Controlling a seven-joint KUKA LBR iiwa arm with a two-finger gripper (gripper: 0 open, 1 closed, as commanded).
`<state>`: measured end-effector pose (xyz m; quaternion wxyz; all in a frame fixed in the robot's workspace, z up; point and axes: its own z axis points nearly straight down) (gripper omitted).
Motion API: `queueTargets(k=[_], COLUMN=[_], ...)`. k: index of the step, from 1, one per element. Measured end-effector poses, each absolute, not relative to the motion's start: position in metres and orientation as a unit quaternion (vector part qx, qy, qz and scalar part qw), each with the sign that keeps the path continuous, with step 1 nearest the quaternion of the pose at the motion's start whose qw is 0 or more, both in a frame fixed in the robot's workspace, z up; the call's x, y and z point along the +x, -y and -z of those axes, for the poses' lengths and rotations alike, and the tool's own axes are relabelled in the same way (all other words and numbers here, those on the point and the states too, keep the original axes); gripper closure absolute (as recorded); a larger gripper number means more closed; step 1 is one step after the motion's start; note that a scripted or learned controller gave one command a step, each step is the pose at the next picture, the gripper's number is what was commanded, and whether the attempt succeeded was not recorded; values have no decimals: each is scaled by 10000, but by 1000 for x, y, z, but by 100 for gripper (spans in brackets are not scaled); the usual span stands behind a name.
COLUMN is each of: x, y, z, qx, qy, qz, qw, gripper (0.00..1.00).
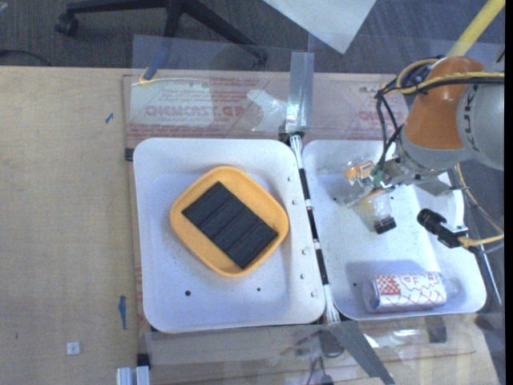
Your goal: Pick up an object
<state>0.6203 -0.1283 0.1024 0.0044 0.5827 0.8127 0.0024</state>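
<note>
A: How far along? 
B: Nothing lifted yet. The gripper hangs in the right bin; whether it's wide or narrow, I cannot tell. 
A: Targets? 
B: 2: a can near that bin's front wall, a tray mid left bin. 
A: Room? 
B: Bare floor between gripper and can.

grey arm with orange band, black and yellow cables.

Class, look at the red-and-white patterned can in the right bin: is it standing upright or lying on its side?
Lying on its side. The can rests lengthwise along the right bin's near edge, its round end facing left.
</note>
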Motion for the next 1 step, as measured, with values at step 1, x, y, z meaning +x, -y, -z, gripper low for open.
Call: queueTargets(k=[1], x=[650], y=[73], z=[-185], qx=[5956], qy=[-8033], qz=[-2], qw=[7], gripper=[100])
